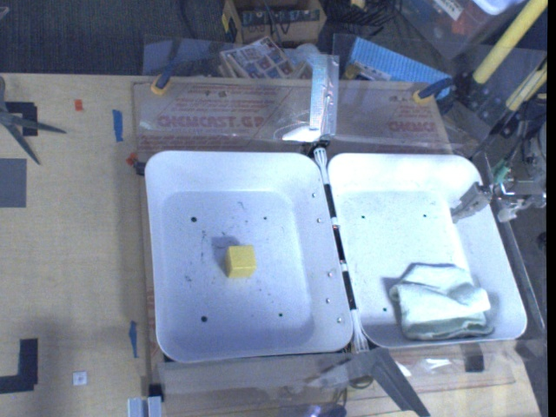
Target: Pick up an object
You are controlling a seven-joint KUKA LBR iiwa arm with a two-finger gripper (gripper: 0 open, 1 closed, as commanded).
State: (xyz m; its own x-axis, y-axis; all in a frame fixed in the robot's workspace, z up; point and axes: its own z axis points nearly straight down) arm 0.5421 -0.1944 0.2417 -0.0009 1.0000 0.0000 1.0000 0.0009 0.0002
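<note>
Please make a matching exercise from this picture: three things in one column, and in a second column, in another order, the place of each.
Things:
1. small yellow foam cube
2. crumpled pale green cloth
3. metal two-finger tool

Places:
A. front part of the right white bin
B. right rim of the right white bin, toward the back
C. middle of the left white bin

Pairs: 1-C, 2-A, 3-B

Claw [473, 200] — fingers too small to tell.
</note>
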